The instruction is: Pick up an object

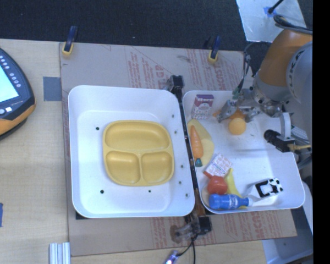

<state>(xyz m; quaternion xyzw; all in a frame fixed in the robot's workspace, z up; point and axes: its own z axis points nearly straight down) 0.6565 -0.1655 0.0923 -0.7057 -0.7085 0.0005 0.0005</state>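
From my feed the gripper [237, 113] sits low over the far end of the right bin [289, 199], and I can't tell its state. An orange ball [237, 126] lies just under it — touching or not, can't say. The carrot [196, 142] and blue bottle [229, 202] lie nearer the camera, well apart from it.

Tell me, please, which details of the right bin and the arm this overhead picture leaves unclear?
- Tool: blurred against the arm's metal parts in the camera view; its grip on the round orange ball is unclear.
- Small white printed packet: label too small to read.
- Blue plastic bottle: partly covers the round red toy.
- Grey arm: cut off at the right.
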